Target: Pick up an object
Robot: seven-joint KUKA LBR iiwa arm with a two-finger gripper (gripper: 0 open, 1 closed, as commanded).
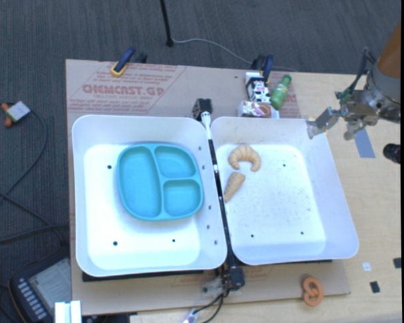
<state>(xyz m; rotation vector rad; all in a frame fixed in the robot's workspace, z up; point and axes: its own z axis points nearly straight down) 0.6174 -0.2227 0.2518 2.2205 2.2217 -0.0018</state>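
Note:
A tan croissant (244,157) lies in the right bin (323,247), near its far left corner. Just in front of it rests a pale cone-shaped pastry (233,185). A blue divided plate (160,182) sits in the left bin (94,247). My gripper (337,124) hangs over the right bin's far right corner, well to the right of the croissant. Its fingers are spread open with nothing between them.
Behind the bins, a green bottle (279,92) and a small printed box (257,106) sit on the cardboard. An orange pretzel-like piece (312,291) lies in front of the right bin. Clamps and cables line the board's edges.

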